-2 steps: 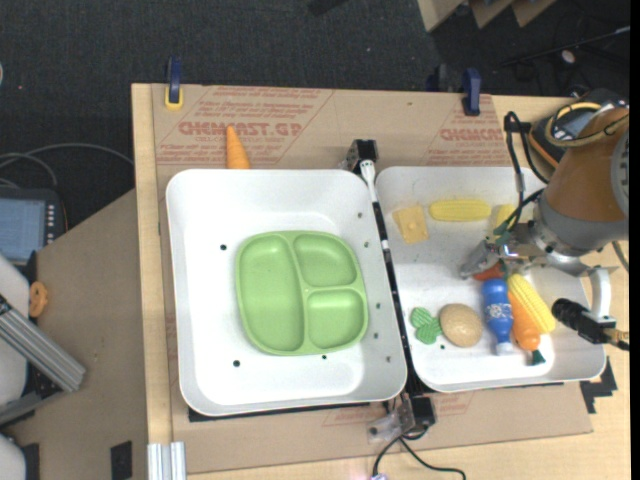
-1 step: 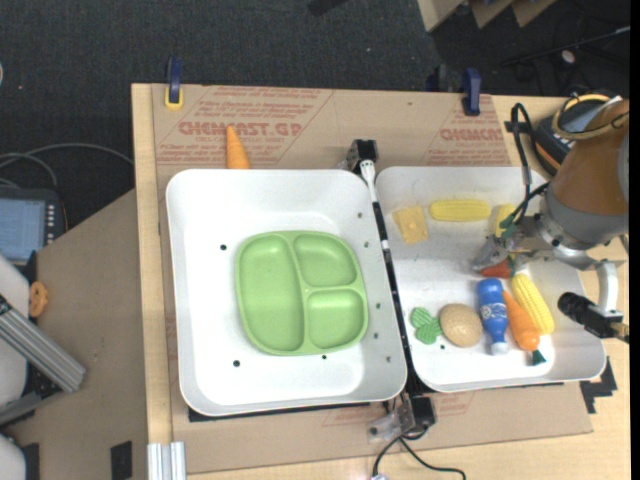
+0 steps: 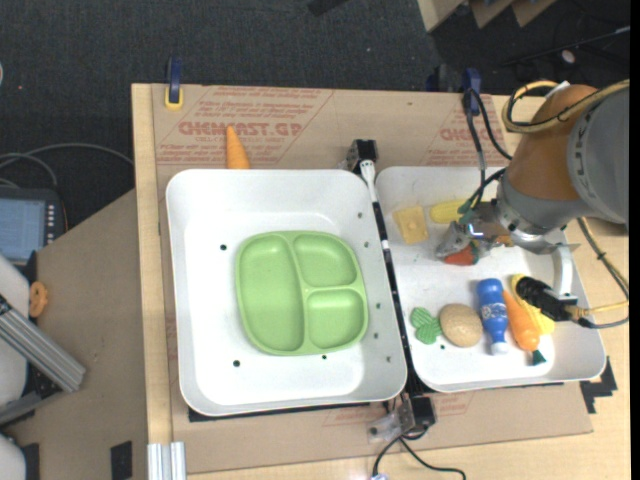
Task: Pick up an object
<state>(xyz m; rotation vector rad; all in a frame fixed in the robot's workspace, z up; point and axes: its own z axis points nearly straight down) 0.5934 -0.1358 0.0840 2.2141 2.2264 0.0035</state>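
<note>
My gripper [image 3: 464, 238] is down in the right bin [image 3: 570, 368], in its upper middle part, at the end of the grey arm with the orange band [image 3: 545, 163]. A small red object [image 3: 458, 257] lies right under the gripper's tip; whether it is gripped is hidden. A yellow cheese-like slab [image 3: 410, 223] and a yellow piece [image 3: 446, 211] lie just to the gripper's left. Lower in the bin lie a blue bottle [image 3: 490, 313], an orange carrot [image 3: 523, 325], a yellow item [image 3: 533, 298], a tan round lump [image 3: 460, 325] and a green leaf [image 3: 425, 323].
The left bin [image 3: 200, 228] holds a green divided plate [image 3: 300, 293]. An orange cone-shaped piece [image 3: 236, 149] lies on the bench behind the left bin. Black cables [image 3: 560, 303] run over the right bin's right side.
</note>
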